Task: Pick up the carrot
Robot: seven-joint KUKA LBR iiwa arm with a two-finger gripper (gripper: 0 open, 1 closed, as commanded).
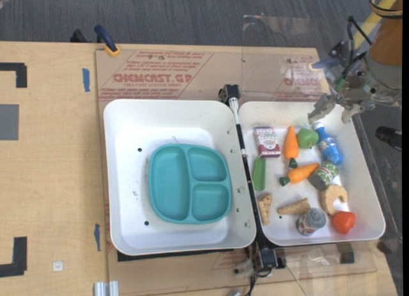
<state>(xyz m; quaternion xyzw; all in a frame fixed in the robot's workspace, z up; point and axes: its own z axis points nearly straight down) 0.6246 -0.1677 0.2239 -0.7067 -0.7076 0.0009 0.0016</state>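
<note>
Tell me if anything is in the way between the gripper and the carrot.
Nothing covers the carrot from above, but it is crowded: a blue bottle lies between it and the gripper, and a second carrot sits close beside it.

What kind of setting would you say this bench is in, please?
Probably a robotics lab set up for pick-and-place trials. A grey arm with an orange band reaches over two white bins clamped to a wooden bench; one holds a teal divided tray, the other toy food such as a carrot.
</note>
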